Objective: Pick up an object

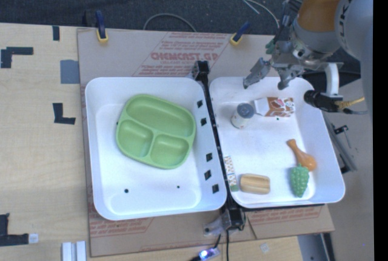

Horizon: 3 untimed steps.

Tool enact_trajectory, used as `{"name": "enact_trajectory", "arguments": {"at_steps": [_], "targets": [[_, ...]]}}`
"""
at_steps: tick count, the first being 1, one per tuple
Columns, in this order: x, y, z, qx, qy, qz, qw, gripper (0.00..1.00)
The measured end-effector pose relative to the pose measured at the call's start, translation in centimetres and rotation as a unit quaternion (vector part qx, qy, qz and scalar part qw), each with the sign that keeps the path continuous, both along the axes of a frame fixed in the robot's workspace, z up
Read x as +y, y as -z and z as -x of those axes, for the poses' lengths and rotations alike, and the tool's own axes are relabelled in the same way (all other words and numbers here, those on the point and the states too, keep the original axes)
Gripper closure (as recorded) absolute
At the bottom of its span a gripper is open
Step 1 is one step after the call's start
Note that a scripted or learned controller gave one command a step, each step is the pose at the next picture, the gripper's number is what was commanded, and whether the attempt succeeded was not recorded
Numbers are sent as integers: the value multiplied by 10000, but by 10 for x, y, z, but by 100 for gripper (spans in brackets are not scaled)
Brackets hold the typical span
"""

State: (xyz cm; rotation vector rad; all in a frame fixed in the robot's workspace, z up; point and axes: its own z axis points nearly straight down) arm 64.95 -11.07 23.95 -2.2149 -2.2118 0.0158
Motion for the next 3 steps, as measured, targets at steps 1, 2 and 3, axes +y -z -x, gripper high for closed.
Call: {"name": "enact_trajectory", "arguments": {"at_steps": [1,2,3], "targets": [[0,-9,-2,-67,-14,7,10000,0],[10,42,-4,-50,-16,9,10000,0],[12,106,-8,-40,-18,11,10000,0]]}}
